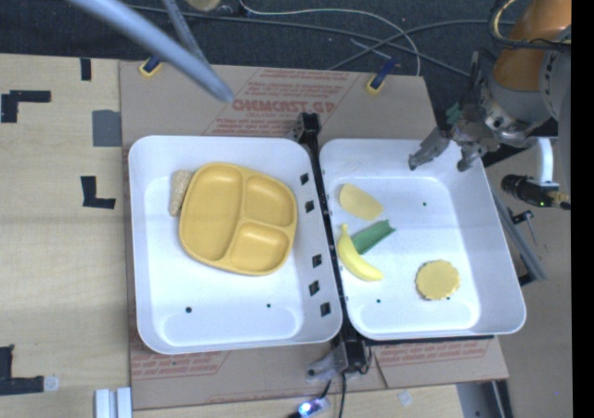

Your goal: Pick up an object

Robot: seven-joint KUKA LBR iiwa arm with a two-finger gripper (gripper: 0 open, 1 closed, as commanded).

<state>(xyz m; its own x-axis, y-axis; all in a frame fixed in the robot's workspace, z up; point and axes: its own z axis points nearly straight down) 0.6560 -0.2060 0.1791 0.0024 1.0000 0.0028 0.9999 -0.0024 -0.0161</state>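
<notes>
A: Where's the gripper (444, 154)?
B: Over the right bin's (483, 319) far rim, its 2 fingers spread, holding nothing.
A: And below it?
B: A curved banana (356, 258), a pale oval (360, 202) and a bumpy round cookie (437, 280) (all lying loose). The left bin holds a glossy 3-compartment yellow plate (238, 218).

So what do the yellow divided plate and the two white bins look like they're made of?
The divided plate looks like moulded plastic: uniform yellow, soft sheen, rounded ridges between three compartments. The left bin and right bin look like thin formed plastic too, though coated metal can't be ruled out: smooth, matte-to-satin white, with rounded corners and shallow lipped rims.
</notes>
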